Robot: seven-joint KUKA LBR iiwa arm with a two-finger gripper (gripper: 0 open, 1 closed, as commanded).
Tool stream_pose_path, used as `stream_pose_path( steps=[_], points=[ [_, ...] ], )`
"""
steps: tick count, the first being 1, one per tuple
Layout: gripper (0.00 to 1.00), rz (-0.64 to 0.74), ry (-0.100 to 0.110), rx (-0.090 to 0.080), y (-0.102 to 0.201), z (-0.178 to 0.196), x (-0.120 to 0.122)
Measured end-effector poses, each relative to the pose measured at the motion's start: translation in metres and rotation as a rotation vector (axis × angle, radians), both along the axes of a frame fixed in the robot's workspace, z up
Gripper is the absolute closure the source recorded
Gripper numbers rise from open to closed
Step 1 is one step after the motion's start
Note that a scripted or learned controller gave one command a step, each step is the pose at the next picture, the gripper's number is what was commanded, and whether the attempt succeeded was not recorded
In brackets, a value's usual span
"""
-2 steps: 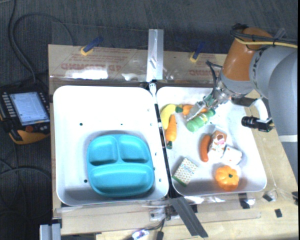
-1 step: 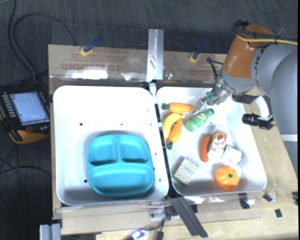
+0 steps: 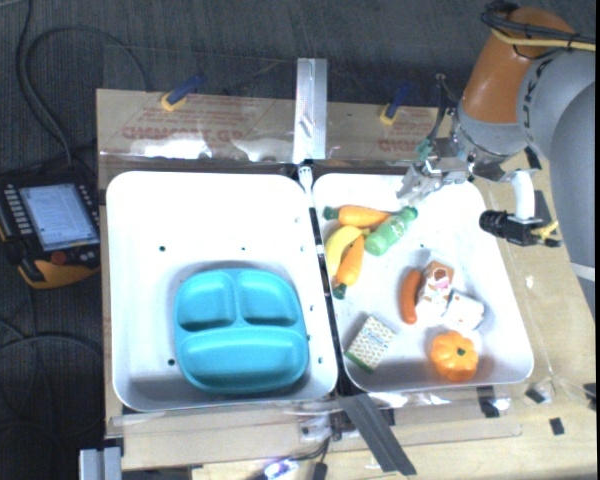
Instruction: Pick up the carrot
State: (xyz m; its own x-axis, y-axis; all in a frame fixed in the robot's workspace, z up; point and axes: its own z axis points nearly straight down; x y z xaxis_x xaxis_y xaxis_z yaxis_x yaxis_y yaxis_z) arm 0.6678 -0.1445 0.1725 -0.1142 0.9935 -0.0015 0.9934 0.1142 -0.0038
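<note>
Two carrots lie in the right bin (image 3: 500, 268) near its left wall. One carrot (image 3: 363, 215) lies level at the back, its green top pointing left. A smaller carrot (image 3: 351, 260) lies slanted below it, beside a yellow banana (image 3: 337, 248). My gripper (image 3: 423, 185) hovers over the bin's back edge, up and to the right of the carrots and just above a green bottle (image 3: 391, 231). It is open, with nothing between its fingers.
The right bin also holds a red sausage (image 3: 410, 296), a red-and-white packet (image 3: 439, 282), a white block (image 3: 464, 312), an orange pumpkin-like toy (image 3: 453, 355) and a small patterned box (image 3: 370, 341). A blue divided tray (image 3: 242, 328) sits in the left bin (image 3: 150, 228).
</note>
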Motion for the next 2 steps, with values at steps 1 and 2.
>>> stream_pose_path(
  steps=[1,2],
  points=[
    [1.00,-0.199,0.002,0.001,-0.0250,-0.0232,-0.0078],
    [0.00,-0.199,0.001,0.000,-0.0252,-0.0229,-0.0077]
  ],
)
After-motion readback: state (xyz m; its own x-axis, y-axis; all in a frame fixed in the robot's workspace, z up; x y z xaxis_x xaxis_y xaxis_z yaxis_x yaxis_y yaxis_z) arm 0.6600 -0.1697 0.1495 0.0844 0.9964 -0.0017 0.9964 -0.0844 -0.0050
